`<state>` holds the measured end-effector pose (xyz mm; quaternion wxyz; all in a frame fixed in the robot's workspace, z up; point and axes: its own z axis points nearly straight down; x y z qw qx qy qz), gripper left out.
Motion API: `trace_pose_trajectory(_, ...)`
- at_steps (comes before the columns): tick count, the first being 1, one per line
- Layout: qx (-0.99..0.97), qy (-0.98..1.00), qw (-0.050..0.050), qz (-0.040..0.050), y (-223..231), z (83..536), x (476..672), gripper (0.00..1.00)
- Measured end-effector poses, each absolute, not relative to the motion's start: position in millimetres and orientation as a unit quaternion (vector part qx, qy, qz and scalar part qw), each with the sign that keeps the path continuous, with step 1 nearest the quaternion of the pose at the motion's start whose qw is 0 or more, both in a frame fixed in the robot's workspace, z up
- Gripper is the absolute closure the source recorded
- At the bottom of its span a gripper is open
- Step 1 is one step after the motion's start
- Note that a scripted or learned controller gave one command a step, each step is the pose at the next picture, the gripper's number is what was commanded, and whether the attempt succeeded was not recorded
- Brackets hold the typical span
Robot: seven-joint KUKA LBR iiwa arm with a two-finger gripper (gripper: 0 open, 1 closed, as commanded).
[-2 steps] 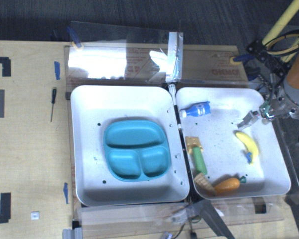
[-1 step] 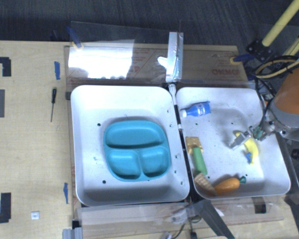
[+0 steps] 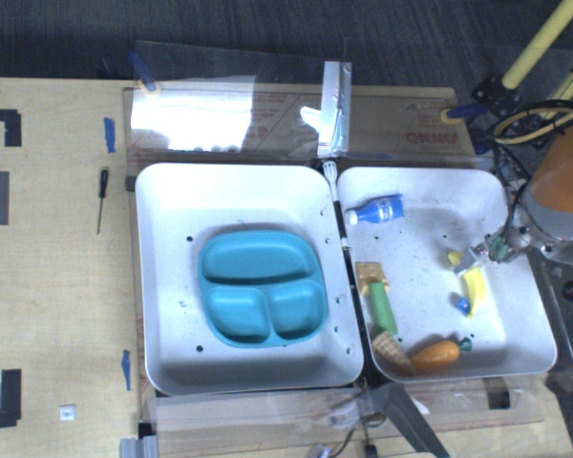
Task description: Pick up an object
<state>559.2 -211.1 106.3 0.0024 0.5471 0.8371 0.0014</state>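
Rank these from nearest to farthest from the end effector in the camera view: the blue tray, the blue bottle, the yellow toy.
Measured from the end effector at the right bin's right side:
1. Yellow toy, just below it in the right bin.
2. Blue bottle, at the right bin's upper left.
3. Blue tray, across in the left bin.

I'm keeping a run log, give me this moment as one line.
gripper: over right bin, just above yellow toy | nothing seen held | left bin: blue divided tray | task: object not yet picked
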Motion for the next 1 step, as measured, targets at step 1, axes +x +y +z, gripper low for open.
trace_pose_trajectory(1,0.625,0.781,0.004,0.0034,-122.8,207.5,601.9,1.00)
